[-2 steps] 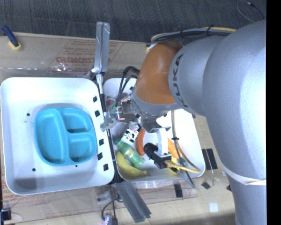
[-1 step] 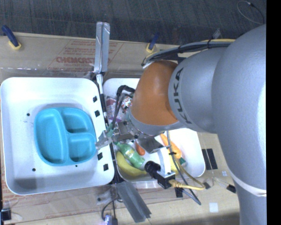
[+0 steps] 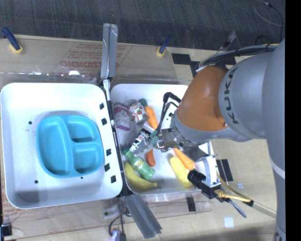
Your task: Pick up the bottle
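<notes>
While the arm (image 3: 226, 104) leans in over the right bin (image 3: 140, 92), its gripper (image 3: 149, 140) sits low among the clutter near that bin's middle; whether it is released or clenched cannot be told.

Contents, placed relative to the right bin:
- Bottle (image 3: 139, 165), green, lying on its side in the bin's near-left part, just below and left of the gripper, apparently not held.
- Banana (image 3: 135, 181), against the bin's near-left corner, touching the bottle.
- Second yellow piece (image 3: 180, 172) and an orange carrot (image 3: 184, 159), near-right part.
- Small carrot (image 3: 152, 117) and a purple-and-red packet (image 3: 123, 118), far-left part.
- Left bin (image 3: 20, 134), adjoining the right bin's left wall, holding a blue divided tray (image 3: 69, 145).
</notes>
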Robot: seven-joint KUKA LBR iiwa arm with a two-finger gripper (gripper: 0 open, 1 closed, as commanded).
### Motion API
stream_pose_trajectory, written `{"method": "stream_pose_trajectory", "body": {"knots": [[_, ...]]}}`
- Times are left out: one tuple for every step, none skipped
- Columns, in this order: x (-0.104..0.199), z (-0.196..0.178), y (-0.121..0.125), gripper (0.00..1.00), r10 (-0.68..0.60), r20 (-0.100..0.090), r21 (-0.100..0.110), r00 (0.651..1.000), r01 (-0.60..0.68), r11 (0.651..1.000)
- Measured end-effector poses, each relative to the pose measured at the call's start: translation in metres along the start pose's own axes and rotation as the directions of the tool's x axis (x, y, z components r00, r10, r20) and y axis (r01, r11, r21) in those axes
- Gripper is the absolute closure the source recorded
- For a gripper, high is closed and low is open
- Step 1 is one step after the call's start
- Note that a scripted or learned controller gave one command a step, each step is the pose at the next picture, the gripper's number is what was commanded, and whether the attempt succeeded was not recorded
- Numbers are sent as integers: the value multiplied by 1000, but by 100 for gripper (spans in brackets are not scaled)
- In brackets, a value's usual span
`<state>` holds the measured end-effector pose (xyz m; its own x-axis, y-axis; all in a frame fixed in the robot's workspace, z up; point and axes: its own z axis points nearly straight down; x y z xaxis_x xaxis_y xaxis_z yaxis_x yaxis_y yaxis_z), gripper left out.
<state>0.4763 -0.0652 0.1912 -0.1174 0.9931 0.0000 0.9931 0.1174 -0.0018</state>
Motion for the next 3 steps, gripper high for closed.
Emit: {"method": "stream_pose_trajectory", "body": {"knots": [[89,1,10,0,-214,-2,3,977,214,977],[184,47,63,0,-223,0,3,975,223,975],[203,90,79,0,-205,4,-20,979,205,979]]}}
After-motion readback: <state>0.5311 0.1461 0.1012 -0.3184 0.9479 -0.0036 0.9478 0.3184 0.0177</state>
